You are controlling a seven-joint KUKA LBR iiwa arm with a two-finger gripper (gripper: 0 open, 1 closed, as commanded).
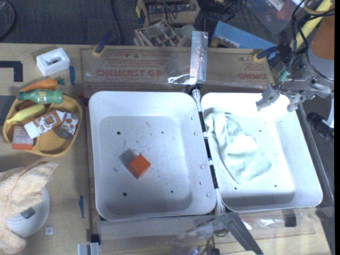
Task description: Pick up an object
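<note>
Camera view puts the orange block (140, 166) nearest, lying on the floor of the left bin (101, 142), with a crumpled white cloth (239, 147) in the right bin (303, 158). Farther back, my gripper (277, 99) hangs above that right bin's far corner, fingers spread and holding nothing. I judge I'm at the approach step; next I must pick a target, come over it and descend.
</note>
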